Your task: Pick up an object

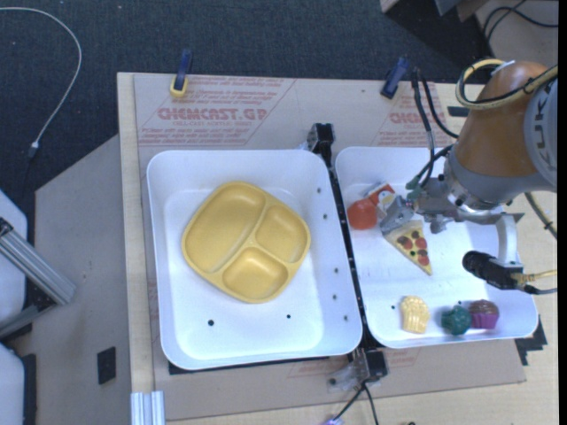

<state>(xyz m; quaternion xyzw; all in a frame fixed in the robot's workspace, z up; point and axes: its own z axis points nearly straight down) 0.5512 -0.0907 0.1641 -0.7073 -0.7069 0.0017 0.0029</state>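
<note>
Several toy foods lie in the right bin (381, 321). A red tomato-like piece (361, 213) sits near the bin's left wall, and a pizza slice (413, 245) lies just right of it. Along the front edge are a yellow corn piece (413, 314), a green broccoli (456, 320) and purple grapes (484, 312). My gripper (399, 215) hangs low over the bin between the red piece and the top of the pizza slice. I see nothing lifted off the bin floor.
The left bin (177, 326) holds a yellow divided plate (246, 241). A black divider (341, 237) runs between the bins. The grey arm with its orange band (496, 122) covers the right bin's back right, and cables trail around it.
</note>
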